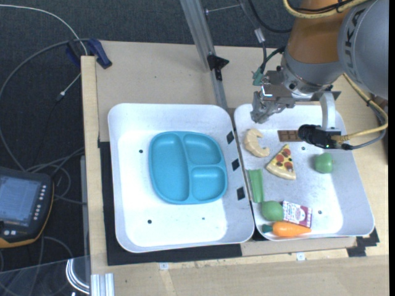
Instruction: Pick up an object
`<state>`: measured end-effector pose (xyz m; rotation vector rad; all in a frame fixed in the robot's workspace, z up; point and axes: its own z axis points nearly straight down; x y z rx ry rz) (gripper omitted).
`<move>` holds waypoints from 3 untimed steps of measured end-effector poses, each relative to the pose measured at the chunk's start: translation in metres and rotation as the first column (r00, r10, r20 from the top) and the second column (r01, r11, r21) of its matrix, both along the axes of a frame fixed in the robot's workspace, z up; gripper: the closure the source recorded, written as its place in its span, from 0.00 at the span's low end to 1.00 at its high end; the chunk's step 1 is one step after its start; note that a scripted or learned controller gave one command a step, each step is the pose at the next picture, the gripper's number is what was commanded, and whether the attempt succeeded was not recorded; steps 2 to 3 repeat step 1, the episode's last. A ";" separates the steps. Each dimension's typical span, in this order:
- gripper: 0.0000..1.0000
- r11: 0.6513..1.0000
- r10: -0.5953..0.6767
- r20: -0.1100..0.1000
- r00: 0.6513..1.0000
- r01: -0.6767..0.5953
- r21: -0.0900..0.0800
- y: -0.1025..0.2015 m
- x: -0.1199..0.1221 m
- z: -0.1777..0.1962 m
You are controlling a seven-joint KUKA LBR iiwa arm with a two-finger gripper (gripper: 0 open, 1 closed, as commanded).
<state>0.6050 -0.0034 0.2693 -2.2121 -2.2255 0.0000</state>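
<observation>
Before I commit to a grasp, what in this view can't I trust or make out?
- Hand: blurred; open or shut unclear, in the camera view.
- Brown piece: partly covered by the black part beside it.
- Packet: print too small to read.
- Arm: cut off by the top and right edges.

The counter (185,276) looks like pale, matt wood. Both bins (123,165) seem smooth white plastic with a slight sheen. The blue plate (185,165) is smooth, matt plastic. The pizza slice (282,163), carrot (290,229) and green ball (323,163) look like toy plastic. The pole (200,29) is brushed metal.
</observation>
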 end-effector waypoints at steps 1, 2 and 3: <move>1.00 1.000 0.000 0.001 1.000 0.000 -0.001 0.056 0.002 -0.004; 1.00 1.000 0.000 0.001 1.000 0.000 -0.001 0.056 0.002 -0.004; 1.00 1.000 0.000 0.001 1.000 0.000 -0.001 0.056 0.002 -0.004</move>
